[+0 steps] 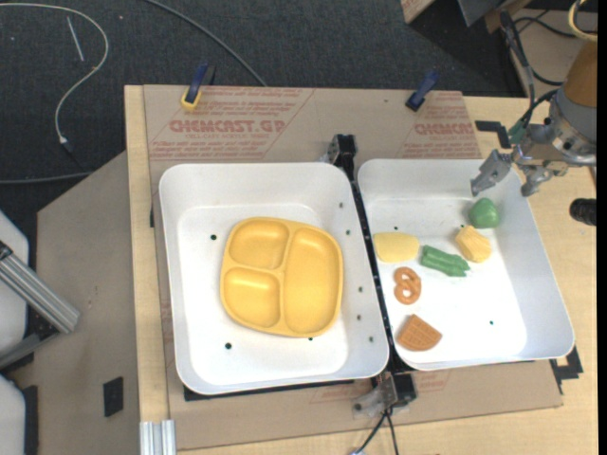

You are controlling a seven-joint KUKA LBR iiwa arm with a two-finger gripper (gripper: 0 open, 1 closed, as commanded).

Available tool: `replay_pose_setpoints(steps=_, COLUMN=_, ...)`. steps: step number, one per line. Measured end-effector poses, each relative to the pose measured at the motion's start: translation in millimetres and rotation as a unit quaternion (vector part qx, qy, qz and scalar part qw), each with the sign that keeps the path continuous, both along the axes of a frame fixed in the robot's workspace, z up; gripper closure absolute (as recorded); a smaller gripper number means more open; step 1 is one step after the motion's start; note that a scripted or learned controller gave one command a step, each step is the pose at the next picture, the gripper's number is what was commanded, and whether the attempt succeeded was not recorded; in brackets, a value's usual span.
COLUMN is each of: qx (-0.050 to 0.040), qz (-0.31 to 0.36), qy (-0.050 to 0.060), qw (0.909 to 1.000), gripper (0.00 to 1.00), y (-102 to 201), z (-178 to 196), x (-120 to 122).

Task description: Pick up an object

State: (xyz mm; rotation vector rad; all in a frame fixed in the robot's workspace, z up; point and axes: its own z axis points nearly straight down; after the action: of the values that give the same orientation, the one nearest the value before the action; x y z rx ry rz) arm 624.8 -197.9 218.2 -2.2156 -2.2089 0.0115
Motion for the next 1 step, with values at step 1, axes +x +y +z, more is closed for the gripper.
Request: replay_pose_setpoints(steps=1, qx=-0.0017, qz=0.002, qy=-0.007, qw=1.0, gripper=0.0, y=0.5, z=8.3, x=3.0)
